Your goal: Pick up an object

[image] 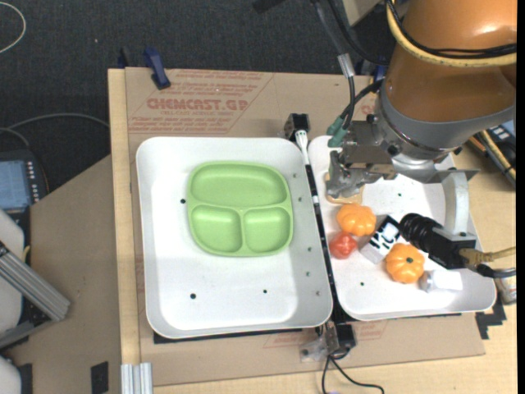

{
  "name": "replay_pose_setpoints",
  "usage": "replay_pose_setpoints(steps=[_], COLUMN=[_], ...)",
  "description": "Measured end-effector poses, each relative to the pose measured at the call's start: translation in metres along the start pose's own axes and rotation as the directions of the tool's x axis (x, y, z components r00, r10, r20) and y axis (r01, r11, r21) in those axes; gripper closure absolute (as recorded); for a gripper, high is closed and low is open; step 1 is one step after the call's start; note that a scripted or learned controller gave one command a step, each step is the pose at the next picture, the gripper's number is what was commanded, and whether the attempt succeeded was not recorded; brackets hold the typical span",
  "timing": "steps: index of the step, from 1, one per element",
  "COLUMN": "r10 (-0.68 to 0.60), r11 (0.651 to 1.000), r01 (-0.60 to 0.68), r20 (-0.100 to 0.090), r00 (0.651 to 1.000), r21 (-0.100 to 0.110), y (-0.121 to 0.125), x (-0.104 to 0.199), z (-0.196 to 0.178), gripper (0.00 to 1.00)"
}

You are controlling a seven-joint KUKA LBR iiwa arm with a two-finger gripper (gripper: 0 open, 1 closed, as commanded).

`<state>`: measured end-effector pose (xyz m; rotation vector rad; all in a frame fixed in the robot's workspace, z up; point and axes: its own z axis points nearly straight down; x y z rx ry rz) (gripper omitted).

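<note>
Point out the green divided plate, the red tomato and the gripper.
green divided plate [239, 207]: camera view, on the ridge between its compartments.
red tomato [343, 245]: camera view, on its top.
gripper [344, 189]: camera view, at its lower end, above the right bin.

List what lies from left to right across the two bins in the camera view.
Green three-compartment plastic plate → small red tomato-like toy → orange pumpkin-shaped toy → second orange pumpkin toy → small white block.
</note>
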<state>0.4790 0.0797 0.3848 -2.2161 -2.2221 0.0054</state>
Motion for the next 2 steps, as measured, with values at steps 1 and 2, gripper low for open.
replay_pose_setpoints(steps=[1, 2], r10=[0.006, -0.002], r11=[1.0, 1.0], r01=[-0.006, 0.002], r20=[-0.001, 0.0], r00=[1.0, 1.0], r21=[-0.015, 0.001], y=[0.0, 0.0], x=[-0.037, 0.008], z=[-0.076, -0.032], gripper=[1.0, 1.0])
